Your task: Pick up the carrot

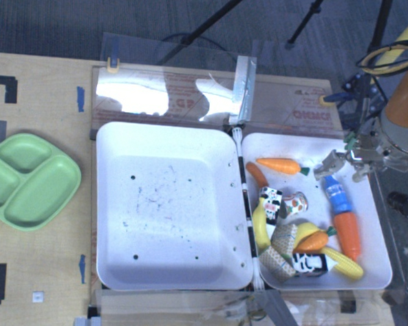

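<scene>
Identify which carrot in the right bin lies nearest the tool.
The small carrot lying crosswise at the bin's far end, just left of the tool. The larger carrot lies lengthwise along the right wall, nearer the camera.

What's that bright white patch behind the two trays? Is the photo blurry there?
In the camera view, that patch is glare on a clear panel behind the left bin, washing out detail there. The carrot in the right bin reads fairly sharp, while the gripper near it looks soft.

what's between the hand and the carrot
Nothing visible. The hand sits at the right bin's far right, and the carrot lies just to its left in the view with bare bin floor between them.
</scene>
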Action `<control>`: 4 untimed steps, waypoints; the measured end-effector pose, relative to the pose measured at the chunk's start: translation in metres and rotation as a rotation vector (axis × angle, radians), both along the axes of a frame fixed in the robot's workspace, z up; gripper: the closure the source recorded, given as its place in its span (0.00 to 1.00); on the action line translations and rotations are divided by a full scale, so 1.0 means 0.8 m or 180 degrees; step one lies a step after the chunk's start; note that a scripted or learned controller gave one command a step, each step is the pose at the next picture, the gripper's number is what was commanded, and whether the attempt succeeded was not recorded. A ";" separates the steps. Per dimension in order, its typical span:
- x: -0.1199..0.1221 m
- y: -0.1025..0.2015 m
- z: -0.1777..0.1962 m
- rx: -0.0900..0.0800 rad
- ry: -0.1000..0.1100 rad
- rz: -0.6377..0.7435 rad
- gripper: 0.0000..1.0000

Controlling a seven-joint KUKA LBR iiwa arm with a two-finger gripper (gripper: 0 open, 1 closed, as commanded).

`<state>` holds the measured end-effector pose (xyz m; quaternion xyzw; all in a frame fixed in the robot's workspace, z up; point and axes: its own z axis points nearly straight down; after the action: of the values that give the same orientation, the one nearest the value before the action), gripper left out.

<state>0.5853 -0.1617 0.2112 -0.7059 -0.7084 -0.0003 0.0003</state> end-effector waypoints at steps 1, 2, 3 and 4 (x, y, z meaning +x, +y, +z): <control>0.020 0.020 0.073 -0.0005 -0.0006 -0.0371 0.00; 0.044 0.006 0.040 -0.0006 -0.0008 -0.0764 0.00; 0.055 0.025 -0.099 0.0000 -0.0002 0.0544 0.00; 0.103 0.078 -0.136 -0.0007 -0.0016 0.1025 0.00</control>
<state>0.6678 -0.0995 0.1023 -0.5832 -0.8124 -0.0012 -0.0022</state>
